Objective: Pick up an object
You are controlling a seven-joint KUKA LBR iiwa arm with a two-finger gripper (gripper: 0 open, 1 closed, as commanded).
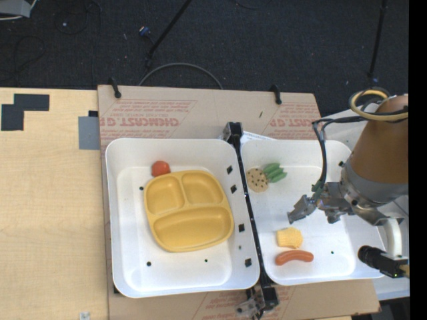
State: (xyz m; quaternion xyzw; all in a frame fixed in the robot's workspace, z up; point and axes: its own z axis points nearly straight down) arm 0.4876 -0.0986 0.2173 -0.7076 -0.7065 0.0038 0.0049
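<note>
My gripper hangs over the middle of the right bin, open, with nothing between its dark fingers. Just below and left of it lies a yellow block, and below that an orange-red sausage near the bin's front wall. A round speckled cookie and a green leafy piece lie at the bin's far left. In the left bin a yellow compartment tray lies flat, with a small red ball at its far left corner.
The grey arm with its orange band covers the right bin's right side. A black divider runs between the bins. Cables loop above the arm at the right. Brown cardboard lies under both bins.
</note>
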